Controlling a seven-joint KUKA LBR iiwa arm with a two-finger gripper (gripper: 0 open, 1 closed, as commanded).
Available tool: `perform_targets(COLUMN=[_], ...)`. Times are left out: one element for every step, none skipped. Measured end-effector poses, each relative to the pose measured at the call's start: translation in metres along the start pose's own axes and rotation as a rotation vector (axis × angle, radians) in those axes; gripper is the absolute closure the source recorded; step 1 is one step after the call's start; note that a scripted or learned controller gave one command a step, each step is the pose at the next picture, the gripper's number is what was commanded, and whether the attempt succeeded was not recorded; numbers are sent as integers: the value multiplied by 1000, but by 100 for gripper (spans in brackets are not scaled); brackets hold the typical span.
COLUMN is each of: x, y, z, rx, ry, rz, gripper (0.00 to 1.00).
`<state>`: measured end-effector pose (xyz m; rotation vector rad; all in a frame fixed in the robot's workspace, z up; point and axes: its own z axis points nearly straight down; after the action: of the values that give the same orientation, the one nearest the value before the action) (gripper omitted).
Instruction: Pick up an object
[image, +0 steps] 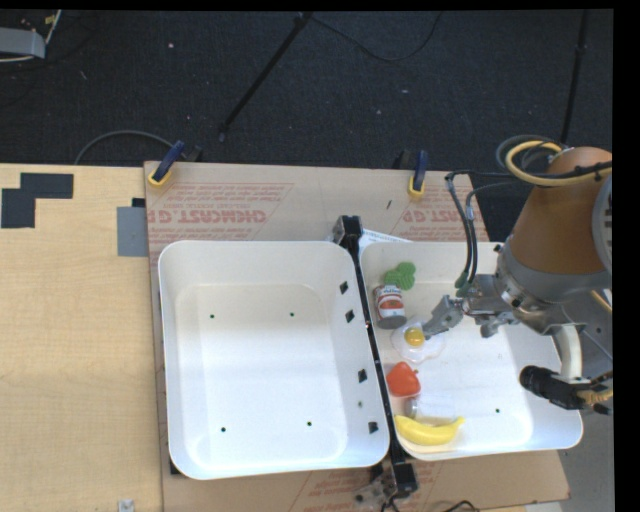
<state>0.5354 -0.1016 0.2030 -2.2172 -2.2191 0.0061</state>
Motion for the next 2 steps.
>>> perform_targets(x=[-2,-1], y=[-9,-10], z=[59,112], rx=[0,-1], ry=[0,0], rz=[1,0], gripper=[0,0])
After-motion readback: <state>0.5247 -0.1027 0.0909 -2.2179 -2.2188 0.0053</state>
